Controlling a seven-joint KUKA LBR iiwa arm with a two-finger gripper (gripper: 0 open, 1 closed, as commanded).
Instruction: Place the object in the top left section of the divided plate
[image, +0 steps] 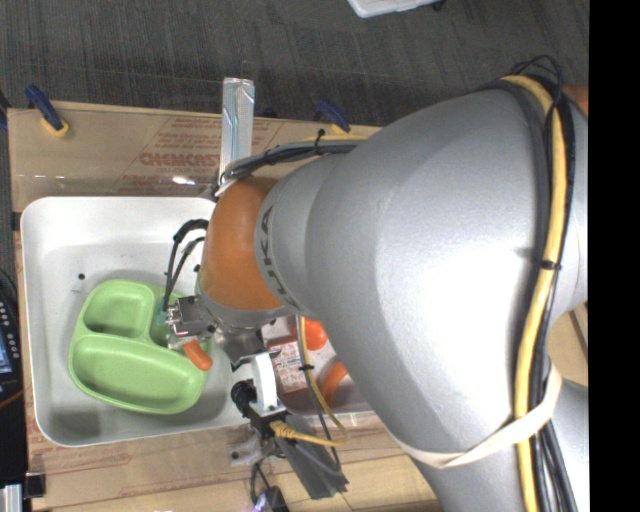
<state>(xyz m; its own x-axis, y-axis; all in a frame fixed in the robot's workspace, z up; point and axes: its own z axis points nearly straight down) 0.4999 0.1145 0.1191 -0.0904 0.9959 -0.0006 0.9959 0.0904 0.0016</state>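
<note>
A green divided plate (130, 350) lies in the left white bin (60, 250), with one long section at the front and smaller sections behind it. My gripper (178, 326) hangs low over the plate's right edge, beside the small right-hand section. A small orange object (198, 355) sits just below the gripper at the plate's right rim. Whether the gripper holds it or it rests on the plate is unclear. The grey arm with its orange band (235, 250) hides the right bin and the plate's far right side.
An orange and white labelled item (300, 365) shows under the arm to the right of the plate. Blue clamps (48, 110) hold the cardboard sheet at the back. A silvery upright strip (238, 115) stands behind the left bin.
</note>
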